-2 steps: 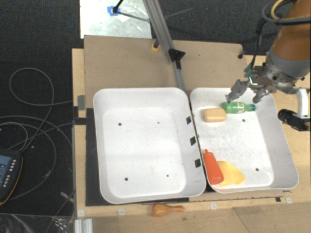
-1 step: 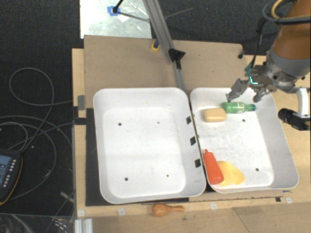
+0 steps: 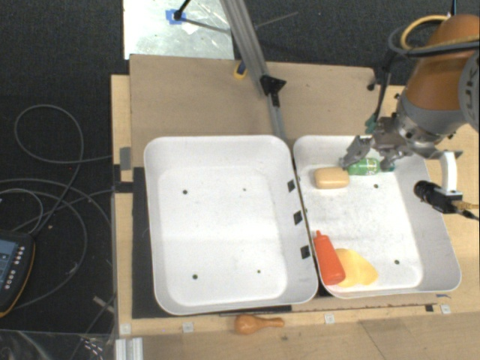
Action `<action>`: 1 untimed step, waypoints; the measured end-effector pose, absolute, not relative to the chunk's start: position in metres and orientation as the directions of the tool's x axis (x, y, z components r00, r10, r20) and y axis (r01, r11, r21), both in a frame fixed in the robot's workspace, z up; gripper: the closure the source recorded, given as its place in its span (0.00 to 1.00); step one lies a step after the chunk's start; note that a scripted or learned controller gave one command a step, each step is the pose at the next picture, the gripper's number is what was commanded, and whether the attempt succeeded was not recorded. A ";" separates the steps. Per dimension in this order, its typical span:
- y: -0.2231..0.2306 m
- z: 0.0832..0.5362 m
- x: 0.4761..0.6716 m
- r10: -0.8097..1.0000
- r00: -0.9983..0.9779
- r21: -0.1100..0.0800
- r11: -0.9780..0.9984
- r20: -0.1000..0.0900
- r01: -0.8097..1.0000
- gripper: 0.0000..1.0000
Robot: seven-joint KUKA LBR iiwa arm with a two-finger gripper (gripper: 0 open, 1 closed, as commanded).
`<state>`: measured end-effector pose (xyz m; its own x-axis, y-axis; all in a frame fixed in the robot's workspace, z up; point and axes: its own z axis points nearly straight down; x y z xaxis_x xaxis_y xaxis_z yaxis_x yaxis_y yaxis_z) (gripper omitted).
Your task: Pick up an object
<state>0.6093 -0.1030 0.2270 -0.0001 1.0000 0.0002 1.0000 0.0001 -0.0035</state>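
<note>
Just beside the tan block [image 3: 331, 178], a small green object [image 3: 365, 167]; fingers' [image 3: 355, 154] state unclear.

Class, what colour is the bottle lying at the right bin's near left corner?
Red-orange bottle, seen best in the camera view.

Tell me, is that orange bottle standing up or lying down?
Lying down. The orange bottle lies lengthwise on the floor of the right bin, against its left wall, beside a yellow object.

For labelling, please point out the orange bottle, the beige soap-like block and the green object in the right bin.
Orange plastic bottle [image 3: 328, 258], camera view, mid-body.
Beige rounded block [image 3: 331, 178], camera view, top face.
Small green object [image 3: 365, 168], camera view, visible middle.
</note>
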 end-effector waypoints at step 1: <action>-0.096 0.180 0.615 1.000 -0.003 -0.004 0.003 0.001 1.000 0.00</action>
